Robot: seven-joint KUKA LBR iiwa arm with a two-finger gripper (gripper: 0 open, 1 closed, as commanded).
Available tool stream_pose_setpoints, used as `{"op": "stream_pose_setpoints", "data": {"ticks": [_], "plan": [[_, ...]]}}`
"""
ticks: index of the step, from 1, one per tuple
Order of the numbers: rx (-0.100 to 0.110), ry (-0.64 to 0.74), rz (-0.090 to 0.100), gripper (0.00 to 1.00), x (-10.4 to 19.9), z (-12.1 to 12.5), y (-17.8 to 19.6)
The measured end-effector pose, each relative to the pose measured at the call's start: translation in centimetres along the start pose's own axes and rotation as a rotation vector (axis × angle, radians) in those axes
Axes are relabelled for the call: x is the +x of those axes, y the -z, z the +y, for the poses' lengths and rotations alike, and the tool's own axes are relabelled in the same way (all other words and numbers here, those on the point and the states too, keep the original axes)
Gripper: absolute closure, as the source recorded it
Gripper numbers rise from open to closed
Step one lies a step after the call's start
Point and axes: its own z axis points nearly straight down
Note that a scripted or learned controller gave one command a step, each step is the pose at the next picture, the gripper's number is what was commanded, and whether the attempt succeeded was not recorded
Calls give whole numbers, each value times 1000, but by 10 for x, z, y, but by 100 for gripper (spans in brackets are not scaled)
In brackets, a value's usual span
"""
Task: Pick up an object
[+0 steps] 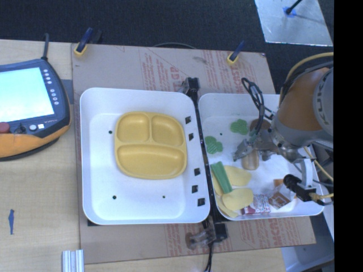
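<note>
My gripper (251, 150) hangs low over the middle of the right bin (222, 101), its grey wrist and orange band coming in from the right. A small tan object (250, 162) sits directly at the gripper's tip; whether it is gripped is unclear. Around it lie a green leafy piece (239, 126), a green ridged piece (214, 145), a green stick (220, 177), two pale yellow pieces (239, 176) (237, 199), a printed wrapper (258, 205) and a small brown item (279, 199).
The left bin (92, 152) holds a yellow divided plate (151, 145). A teach pendant (28, 103) with a lit screen lies on the bench at far left. Black clips (198, 171) line the wall between the bins. Cables trail by the wrist.
</note>
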Motion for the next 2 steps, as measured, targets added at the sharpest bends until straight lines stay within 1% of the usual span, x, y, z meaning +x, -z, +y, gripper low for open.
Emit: {"op": "stream_pose_setpoints", "data": {"ticks": [1, 2], "plan": [[-6, -1, -3, 100, -3, 3, 12], [-23, 11, -3, 100, 64, 86, 109]]}}
